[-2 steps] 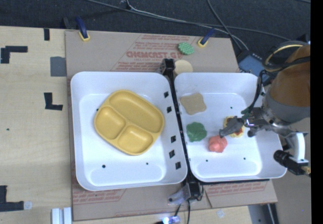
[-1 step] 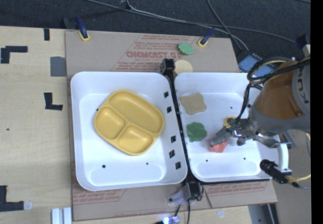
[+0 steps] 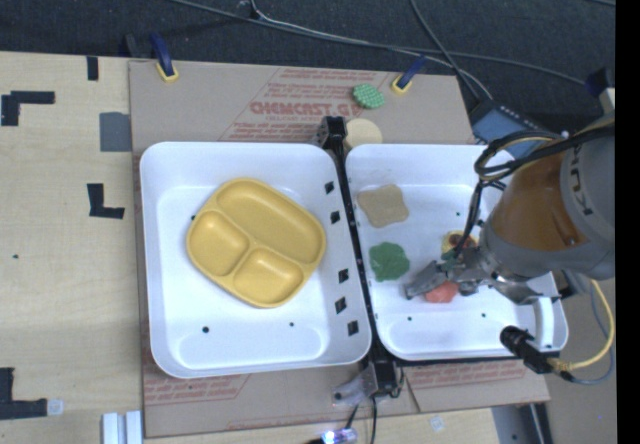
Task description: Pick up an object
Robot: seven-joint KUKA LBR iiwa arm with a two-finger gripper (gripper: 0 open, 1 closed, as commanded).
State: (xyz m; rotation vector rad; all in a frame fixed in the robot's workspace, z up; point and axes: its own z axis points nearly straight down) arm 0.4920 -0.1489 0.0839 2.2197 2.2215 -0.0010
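Observation:
My gripper [image 3: 428, 282] reaches in from the right, low inside the right bin [image 3: 430, 342]. Its grey fingers [image 3: 420, 284] point left, and a small red object [image 3: 440, 293] lies right under them. I cannot tell whether the red piece sits between the fingers. A green broccoli-like piece [image 3: 388, 259] lies just left of the fingertips. A tan flat piece [image 3: 382, 204] rests further back in the same bin. A small yellow piece [image 3: 456, 241] peeks out beside the wrist.
The left bin [image 3: 175, 332] holds a yellow divided plate [image 3: 256, 241]. Behind the bins on the cardboard lie a green dotted disc [image 3: 368, 95] and a pale round piece [image 3: 364, 131]. The bulky arm body [image 3: 545, 217] covers the right bin's right side.

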